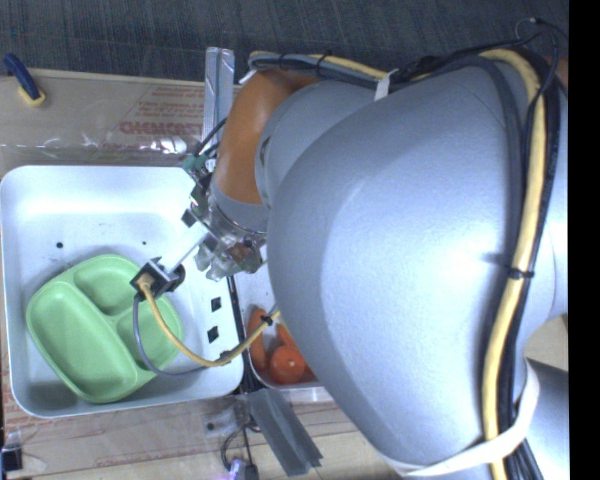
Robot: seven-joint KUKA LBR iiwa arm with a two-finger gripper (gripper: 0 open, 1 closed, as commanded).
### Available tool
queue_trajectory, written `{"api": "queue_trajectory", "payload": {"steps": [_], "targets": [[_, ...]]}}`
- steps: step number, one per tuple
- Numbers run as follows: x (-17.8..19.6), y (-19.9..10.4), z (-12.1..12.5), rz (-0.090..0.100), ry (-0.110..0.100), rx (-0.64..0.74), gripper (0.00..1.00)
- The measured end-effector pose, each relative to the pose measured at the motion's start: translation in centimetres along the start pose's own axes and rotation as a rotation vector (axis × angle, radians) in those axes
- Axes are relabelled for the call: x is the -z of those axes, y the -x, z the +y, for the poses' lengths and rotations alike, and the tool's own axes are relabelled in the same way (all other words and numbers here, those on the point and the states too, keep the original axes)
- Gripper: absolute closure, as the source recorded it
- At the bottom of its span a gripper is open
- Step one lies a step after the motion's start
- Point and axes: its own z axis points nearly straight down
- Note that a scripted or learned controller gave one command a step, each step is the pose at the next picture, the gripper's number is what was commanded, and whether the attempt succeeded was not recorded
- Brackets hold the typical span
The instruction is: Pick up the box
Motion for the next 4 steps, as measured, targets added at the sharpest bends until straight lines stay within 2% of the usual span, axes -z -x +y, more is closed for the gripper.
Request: {"api": "queue_trajectory", "payload": {"steps": [1,2,3,4], "targets": [[-0.2,5.5,2.6,-0.005,-0.002,-0.264,1.0],[3.8,-0.8,-8.4,0.002,0.003,-0.229,1.0],[1.3,-0.4,-8.6,-0.001,0.002,-0.206,1.0],[3.6,-3.2,0.4,0.001,0.003,-0.311,1.0]]}}
